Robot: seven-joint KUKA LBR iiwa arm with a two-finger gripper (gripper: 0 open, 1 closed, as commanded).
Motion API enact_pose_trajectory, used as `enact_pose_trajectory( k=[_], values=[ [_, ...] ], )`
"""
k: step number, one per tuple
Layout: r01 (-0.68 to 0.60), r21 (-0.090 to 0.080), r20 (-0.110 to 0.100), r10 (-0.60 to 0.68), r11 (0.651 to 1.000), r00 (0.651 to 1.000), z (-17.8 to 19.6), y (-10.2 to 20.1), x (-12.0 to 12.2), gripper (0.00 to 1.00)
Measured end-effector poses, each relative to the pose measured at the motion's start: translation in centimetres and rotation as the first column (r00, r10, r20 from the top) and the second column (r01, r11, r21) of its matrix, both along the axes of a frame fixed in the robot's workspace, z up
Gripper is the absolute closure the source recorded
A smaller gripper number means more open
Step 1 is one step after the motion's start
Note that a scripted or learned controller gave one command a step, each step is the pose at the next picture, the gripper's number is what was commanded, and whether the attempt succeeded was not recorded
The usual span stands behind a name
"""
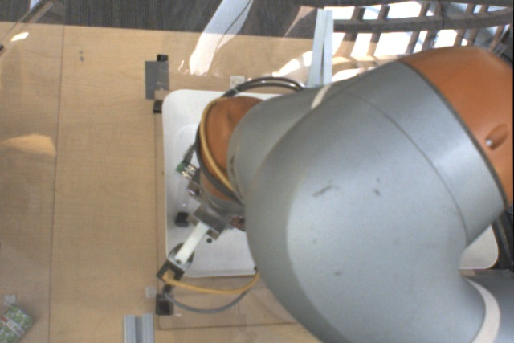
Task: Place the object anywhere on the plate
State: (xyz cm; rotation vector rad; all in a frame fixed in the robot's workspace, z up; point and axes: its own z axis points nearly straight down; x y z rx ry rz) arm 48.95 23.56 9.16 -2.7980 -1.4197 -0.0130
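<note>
Reaching in from the right, the arm point(361, 213) covers most of the frame. Its grey casing and orange band point(229, 124) lie over the greater part of the white bin point(173, 173).

Edges on record: the bin's left wall runs in plain sight from the far-left corner, where a dark fixture point(159, 78) stands against it, down to the near-left corner. The near wall shows only as far as the arm's casing.

Open room: a bare strip of white floor lies along the left wall, and a narrower one along the near wall. Beyond the left wall the wooden bench point(80, 189) lies open.

The gripper point(197, 214) sits low over the bin's left half, near the left wall but apart from it. Whether it is spread or pressed together cannot be told, since the wrist hides it. A small dark shape point(181, 218) lies just left of the gripper and is possibly part of it.

The object's position, its heading and its long axis cannot be told, because the arm hides most of the bin floor. The same holds for the plate.
</note>
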Motion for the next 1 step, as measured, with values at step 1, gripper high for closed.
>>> enact_pose_trajectory(
  k=[1],
  values=[
    [-0.001, 0.003, 0.001, 0.001, 1.0, 1.0, 1.07, 0.08, 0.13, 1.0]
  ],
)
